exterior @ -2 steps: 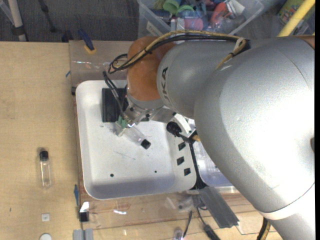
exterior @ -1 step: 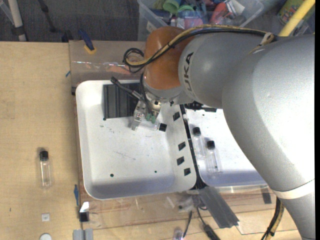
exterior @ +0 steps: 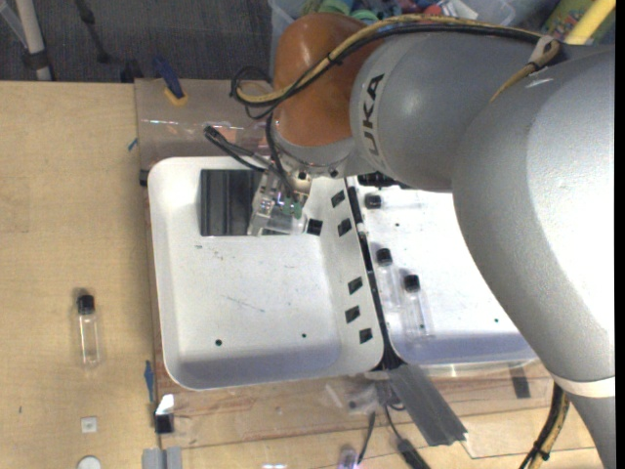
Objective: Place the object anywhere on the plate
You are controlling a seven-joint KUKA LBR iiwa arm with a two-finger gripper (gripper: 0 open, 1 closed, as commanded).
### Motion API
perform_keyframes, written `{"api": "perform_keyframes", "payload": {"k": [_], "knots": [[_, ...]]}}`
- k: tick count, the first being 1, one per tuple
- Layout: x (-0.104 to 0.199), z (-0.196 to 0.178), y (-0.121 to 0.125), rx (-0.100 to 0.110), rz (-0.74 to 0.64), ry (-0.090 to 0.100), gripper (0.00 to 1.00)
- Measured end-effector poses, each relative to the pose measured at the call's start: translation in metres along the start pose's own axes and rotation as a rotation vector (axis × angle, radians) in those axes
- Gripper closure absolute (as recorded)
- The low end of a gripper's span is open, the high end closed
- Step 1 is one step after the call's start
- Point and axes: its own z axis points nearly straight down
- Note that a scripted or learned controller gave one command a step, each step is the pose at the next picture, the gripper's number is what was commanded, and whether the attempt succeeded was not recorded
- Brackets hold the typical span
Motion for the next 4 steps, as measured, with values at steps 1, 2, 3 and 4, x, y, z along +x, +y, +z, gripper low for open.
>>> {"api": "perform_keyframes", "payload": {"k": [1,2,3,4], "knots": [[-0.018,0.047,-0.046,-0.01,-0.063,0.002,1.0],[0.003,-0.03,0.007,-0.003,-0.461,-0.001,1.0],[-0.006,0.038,0.027,-0.005,-0.323,-0.01,1.0],[-0.004,0.045,0.051,0.0,-0.716,-0.014,1.0]]}}
